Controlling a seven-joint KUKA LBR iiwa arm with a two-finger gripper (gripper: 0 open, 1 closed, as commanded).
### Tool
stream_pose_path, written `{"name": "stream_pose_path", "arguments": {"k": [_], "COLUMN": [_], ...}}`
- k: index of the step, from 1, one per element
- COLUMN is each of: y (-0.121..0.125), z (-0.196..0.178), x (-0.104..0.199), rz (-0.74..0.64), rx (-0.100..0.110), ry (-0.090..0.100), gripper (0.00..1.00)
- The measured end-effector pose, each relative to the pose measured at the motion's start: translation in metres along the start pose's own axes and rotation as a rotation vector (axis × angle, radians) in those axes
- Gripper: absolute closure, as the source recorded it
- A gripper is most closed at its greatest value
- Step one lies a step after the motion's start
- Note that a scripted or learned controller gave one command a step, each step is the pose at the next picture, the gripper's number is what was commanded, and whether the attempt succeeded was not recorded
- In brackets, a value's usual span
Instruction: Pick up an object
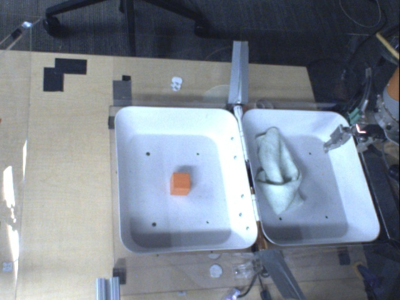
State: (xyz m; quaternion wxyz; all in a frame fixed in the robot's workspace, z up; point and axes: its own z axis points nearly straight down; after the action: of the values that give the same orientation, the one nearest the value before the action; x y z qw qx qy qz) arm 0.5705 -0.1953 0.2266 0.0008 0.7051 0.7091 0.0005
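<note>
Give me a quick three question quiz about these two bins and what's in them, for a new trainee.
1. True or false: the orange block lies in the left bin.
2. What lies in the right bin? A) a white cloth B) a metal can C) a green ball
3. Fill in: the tool sits over the right bin's upper ____ corner in the camera view.

Key: 1 true. 2 A, the crumpled white cloth. 3 right; it is apart from the cloth.
</note>
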Motion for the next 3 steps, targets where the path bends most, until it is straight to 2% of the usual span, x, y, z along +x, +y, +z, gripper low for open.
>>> {"name": "stream_pose_path", "arguments": {"k": [1, 2, 3], "y": [0.027, 0.029, 0.1], "z": [0.126, 0.113, 0.025], "x": [0.006, 0.006, 0.04], "rz": [-0.093, -0.095, 0.212], "rx": [0.0, -0.007, -0.004], "ry": [0.0, -0.001, -0.001], "gripper": [0.0, 1.0, 1.0]}}
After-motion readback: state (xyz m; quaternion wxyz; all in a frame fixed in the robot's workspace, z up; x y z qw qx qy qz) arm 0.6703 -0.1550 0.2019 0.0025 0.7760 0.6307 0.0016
